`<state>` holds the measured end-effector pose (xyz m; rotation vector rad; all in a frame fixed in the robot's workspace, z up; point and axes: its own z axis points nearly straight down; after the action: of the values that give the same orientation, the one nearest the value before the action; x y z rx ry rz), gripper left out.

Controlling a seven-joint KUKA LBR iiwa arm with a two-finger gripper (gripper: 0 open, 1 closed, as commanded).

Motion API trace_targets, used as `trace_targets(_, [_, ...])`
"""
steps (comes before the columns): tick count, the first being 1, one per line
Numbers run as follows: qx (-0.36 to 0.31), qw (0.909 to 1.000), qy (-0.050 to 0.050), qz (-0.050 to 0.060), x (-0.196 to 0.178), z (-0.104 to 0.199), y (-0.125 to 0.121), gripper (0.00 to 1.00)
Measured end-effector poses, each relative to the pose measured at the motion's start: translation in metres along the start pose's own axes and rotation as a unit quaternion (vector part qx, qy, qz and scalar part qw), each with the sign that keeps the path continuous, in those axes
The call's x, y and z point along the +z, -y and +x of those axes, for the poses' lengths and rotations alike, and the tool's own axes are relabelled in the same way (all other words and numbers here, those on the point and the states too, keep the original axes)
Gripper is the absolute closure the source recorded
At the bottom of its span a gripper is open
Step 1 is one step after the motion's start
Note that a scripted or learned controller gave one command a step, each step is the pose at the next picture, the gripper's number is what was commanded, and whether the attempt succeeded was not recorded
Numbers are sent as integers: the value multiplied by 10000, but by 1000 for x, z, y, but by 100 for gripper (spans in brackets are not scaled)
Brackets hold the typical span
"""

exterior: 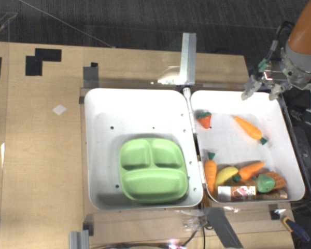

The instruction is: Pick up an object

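Here the claw hangs at upper right of frame, over the top edge of the right bin. Its two fingers are spread well apart w/ nothing between them and touching nothing.

Nearest item is a lone carrot, below and a bit left of the claw, lying on bare bin floor; long axis runs diagonal, narrow orange tip to upper left, green end to lower right. Nothing sits btwn it and the claw.

Left of it, near the divider, a small strawberry. Along the bin's bottom edge a crowded pile: upright carrot w/ green top up, banana just beside it, another carrot slanting across, a green-and-orange piece, and a flat red-white packet, all touching or overlapping.

Left bin holds a green divided tray, lower centre, well apart from the claw.
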<state>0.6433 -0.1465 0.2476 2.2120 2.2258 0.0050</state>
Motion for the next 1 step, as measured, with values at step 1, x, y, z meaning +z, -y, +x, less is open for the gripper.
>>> trace_targets(1, [-171, 9999, 3, 1, 107, -38, -15, 0])
